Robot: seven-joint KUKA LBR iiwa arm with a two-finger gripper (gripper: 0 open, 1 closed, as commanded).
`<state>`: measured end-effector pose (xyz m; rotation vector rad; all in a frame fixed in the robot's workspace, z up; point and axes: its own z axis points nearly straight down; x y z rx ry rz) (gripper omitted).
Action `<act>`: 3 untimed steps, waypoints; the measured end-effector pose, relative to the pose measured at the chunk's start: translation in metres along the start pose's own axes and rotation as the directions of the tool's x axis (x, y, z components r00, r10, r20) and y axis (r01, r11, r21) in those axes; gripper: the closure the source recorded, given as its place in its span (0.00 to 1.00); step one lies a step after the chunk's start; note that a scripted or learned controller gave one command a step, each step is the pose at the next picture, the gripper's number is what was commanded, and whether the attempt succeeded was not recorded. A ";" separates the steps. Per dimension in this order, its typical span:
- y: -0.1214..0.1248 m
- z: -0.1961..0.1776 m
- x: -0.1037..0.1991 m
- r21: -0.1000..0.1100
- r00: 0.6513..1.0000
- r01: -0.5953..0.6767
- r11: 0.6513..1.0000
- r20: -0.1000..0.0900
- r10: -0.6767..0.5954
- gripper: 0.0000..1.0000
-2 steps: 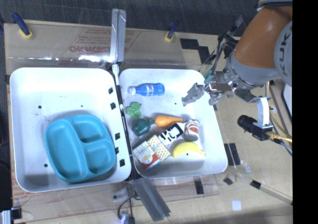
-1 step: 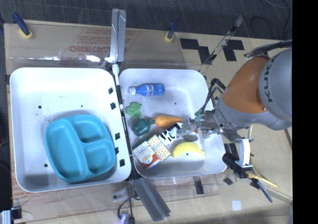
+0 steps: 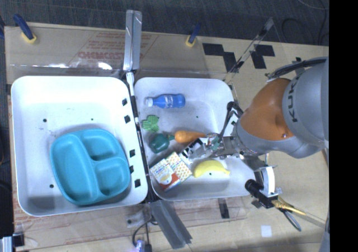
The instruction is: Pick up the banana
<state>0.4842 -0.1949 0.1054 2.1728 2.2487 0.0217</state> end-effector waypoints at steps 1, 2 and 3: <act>-0.008 0.013 -0.015 0.020 0.971 0.238 0.971 -0.007 -0.238 0.00; -0.007 0.003 -0.015 0.020 0.970 0.242 0.970 -0.007 -0.242 1.00; -0.007 0.003 -0.015 0.020 0.970 0.243 0.970 -0.007 -0.243 0.00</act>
